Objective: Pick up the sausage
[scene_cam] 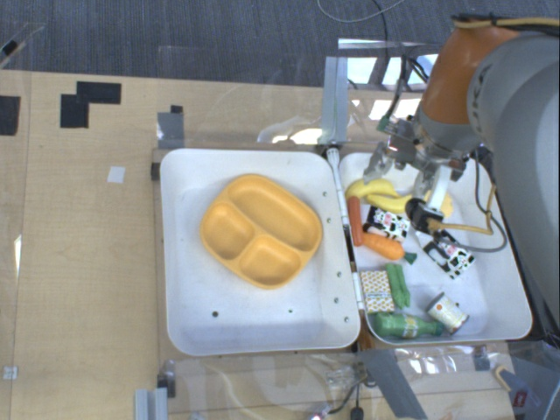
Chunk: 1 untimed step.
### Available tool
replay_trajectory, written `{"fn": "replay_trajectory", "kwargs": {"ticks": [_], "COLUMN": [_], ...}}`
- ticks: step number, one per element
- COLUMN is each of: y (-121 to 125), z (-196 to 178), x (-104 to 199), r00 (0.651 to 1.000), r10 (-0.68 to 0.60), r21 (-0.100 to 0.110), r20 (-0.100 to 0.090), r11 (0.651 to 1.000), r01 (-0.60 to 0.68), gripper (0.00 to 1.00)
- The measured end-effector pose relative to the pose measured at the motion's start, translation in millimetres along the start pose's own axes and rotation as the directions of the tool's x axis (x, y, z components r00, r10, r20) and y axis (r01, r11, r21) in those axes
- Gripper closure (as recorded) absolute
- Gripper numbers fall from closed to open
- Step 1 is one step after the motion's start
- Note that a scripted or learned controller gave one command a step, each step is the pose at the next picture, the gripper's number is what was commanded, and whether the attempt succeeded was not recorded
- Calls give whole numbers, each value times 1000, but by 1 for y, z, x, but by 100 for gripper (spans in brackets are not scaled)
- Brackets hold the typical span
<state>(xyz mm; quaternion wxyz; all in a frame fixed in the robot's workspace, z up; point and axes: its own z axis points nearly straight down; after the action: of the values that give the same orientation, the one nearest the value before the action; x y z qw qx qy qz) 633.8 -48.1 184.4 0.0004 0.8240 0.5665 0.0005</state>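
Slender reddish-orange sausage [353, 220] lying in the right shallow white bin [503, 309] against its left wall, long axis running toward and away from the camera. Crowding beside it: yellow banana [378, 191], orange carrot [382, 246], black-and-white spotted cartons [388, 224], green bottle [404, 325]. Sitting in the left white bin [188, 322]: yellow three-compartment plate [261, 228]. Hovering over the banana: gripper [404, 170], opening impossible to tell, gripping nothing visible.

slim reddish sausage [353, 220] lying lengthwise along the right bin's left wall, beside the carrot
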Motion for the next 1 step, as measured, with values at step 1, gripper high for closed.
{"fn": "replay_trajectory", "kwargs": {"ticks": [1], "y": [16], "z": [89], "x": [-30], "r00": [983], "r10": [-185], "r21": [-1], "r20": [0], "r11": [983], "r01": [185], "gripper": [0]}}
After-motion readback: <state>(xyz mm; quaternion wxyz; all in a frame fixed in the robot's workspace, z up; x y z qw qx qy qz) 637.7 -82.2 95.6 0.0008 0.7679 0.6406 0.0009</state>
